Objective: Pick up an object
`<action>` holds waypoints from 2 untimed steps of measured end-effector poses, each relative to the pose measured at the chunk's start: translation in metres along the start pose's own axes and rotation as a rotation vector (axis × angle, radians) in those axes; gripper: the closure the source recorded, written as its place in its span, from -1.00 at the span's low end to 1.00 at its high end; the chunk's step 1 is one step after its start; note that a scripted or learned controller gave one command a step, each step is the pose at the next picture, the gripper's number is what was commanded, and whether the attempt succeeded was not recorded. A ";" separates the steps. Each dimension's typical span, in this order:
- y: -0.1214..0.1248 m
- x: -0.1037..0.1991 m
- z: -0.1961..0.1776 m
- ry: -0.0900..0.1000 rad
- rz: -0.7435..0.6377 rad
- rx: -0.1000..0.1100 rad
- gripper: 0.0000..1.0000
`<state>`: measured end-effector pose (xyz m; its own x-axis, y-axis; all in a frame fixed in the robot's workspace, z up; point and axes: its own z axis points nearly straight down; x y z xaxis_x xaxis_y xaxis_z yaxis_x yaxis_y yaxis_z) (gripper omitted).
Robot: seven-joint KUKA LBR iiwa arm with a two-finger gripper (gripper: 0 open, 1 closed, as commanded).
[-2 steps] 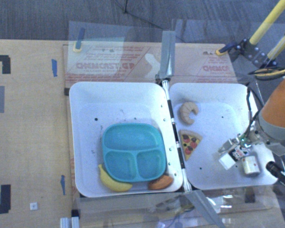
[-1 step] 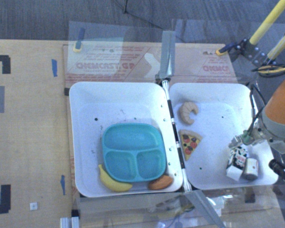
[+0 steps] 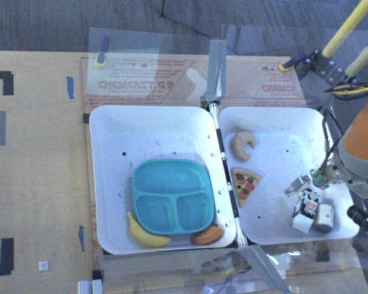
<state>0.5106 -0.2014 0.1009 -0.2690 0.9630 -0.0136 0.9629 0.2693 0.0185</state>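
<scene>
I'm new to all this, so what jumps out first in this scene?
A bright teal divided plate fills much of the left bin, with a yellow banana beside its near left corner. In the right bin lie a toy pizza slice and a croissant, while the pincer hovers near a small white box.

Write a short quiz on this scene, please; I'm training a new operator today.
1. True or false: the yellow toy banana lies in the left white bin.
2. Which lies nearest the gripper? A) tan toy croissant B) small white printed carton C) triangular toy pizza slice
3. Fill in: the teal divided plastic plate has ___ compartments.
Key: 1 true; 2 B; 3 three.
</scene>
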 end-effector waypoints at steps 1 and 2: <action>-0.027 0.002 0.012 0.009 0.104 0.009 -1.00; -0.026 0.000 0.001 0.008 0.110 0.004 1.00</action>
<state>0.4850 -0.2083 0.0990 -0.1623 0.9867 -0.0037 0.9866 0.1624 0.0159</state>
